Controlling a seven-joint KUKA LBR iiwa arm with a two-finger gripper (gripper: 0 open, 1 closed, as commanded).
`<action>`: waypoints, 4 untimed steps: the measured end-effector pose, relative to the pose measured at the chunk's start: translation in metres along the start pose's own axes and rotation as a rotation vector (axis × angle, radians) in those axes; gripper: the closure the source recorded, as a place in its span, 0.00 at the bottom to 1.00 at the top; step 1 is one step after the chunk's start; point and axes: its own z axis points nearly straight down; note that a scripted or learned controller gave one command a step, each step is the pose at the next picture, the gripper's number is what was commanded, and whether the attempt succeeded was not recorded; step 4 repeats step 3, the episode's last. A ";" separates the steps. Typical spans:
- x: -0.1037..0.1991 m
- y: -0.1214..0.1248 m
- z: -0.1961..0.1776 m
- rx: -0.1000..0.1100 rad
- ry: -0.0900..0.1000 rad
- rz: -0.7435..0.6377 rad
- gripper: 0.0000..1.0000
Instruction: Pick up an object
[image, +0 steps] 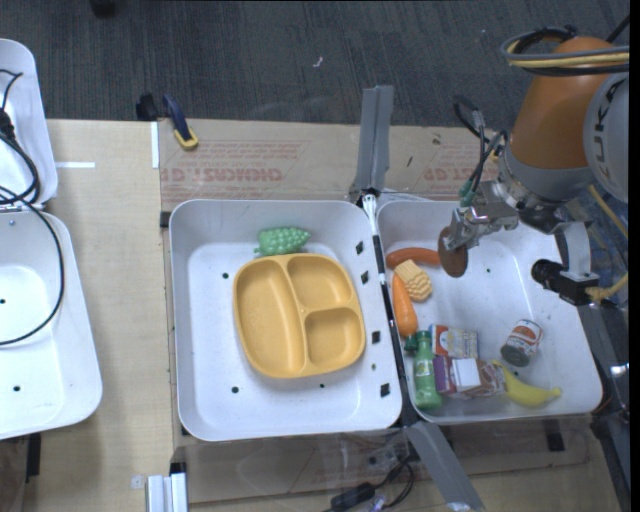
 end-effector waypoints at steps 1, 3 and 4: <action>0.000 0.000 0.000 0.001 0.000 0.001 0.00; -0.081 -0.014 0.128 -0.001 0.001 -0.074 0.00; -0.081 -0.014 0.128 -0.001 0.001 -0.074 0.00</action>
